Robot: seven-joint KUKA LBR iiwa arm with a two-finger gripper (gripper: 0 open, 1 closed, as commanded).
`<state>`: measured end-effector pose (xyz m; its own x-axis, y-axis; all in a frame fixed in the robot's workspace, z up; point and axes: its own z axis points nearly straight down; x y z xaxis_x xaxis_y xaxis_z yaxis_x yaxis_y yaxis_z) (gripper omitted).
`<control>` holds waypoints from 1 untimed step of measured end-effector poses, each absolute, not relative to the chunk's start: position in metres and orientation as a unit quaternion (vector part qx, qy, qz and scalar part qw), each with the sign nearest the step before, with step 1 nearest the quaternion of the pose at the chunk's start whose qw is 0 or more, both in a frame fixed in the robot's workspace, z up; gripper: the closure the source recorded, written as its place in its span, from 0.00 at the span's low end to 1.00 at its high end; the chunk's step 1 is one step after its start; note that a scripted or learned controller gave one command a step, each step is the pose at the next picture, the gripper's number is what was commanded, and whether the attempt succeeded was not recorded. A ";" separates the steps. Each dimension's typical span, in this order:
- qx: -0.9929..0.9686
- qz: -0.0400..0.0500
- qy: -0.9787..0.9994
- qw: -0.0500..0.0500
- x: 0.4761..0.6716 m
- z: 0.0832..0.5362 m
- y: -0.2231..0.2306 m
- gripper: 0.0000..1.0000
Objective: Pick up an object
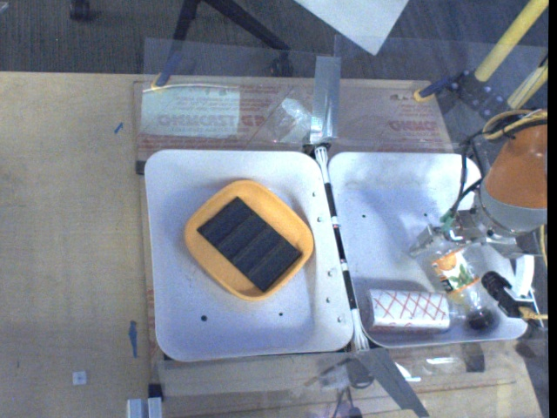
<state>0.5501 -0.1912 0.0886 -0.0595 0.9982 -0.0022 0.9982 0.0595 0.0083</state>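
In the left bin (174, 320) — rounded yellow dish (249, 237), dark ribbed slab.

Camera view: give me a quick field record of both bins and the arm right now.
left bin: yellow tray with dark ribbed insert
right bin: white box with red lattice print at near edge; clear bottle with orange label
arm: over right bin's right side
gripper: just above the bottle
grasp: cannot tell

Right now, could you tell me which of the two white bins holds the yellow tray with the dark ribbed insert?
The left bin: the yellow tray lies alone in its middle. The right bin holds a red-checked packet.
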 end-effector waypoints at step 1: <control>0.675 0.022 0.737 0.021 0.519 0.100 -0.196 0.00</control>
<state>0.5191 -0.1960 0.0997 -0.0869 0.9962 -0.0015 0.9944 0.0868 0.0603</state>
